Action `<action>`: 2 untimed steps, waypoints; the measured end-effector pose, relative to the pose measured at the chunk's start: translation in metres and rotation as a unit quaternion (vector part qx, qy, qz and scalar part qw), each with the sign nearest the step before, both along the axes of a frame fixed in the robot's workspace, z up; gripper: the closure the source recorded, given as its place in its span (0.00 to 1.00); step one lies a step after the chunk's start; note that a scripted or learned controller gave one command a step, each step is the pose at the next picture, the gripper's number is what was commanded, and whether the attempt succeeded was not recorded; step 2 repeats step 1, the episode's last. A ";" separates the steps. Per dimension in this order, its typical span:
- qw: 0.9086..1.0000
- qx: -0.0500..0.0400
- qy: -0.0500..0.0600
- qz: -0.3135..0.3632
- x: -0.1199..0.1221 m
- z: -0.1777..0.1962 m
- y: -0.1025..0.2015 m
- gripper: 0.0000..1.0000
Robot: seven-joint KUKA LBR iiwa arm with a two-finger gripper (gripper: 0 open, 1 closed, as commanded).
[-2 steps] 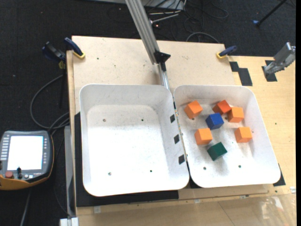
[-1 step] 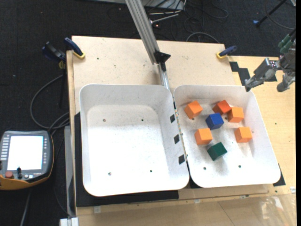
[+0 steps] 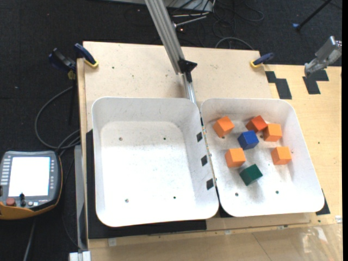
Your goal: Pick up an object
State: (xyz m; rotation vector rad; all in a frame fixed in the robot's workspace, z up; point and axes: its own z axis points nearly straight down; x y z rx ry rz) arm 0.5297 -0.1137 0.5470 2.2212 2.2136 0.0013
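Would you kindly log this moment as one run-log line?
pincer: top right, outside bins | right bin: five orange cubes, blue cube, green cube | pick: not begun

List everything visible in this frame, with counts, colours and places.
Bins: 2, white, side by side on the bench; left, right.
Orange cubes: 5, right bin.
Blue cube: 1, right bin, centre.
Green cube: 1, right bin, nearest the front.
Clamps: 3, blue and yellow, back bench edge.
Pendant: 1, grey and orange, floor at left.
Pincer: 1, grey, upper right, away from the bins.
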 end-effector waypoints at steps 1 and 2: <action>1.000 0.002 0.003 0.005 -0.019 -0.020 0.040 0.00; 1.000 0.002 0.003 0.005 -0.019 -0.020 0.040 0.00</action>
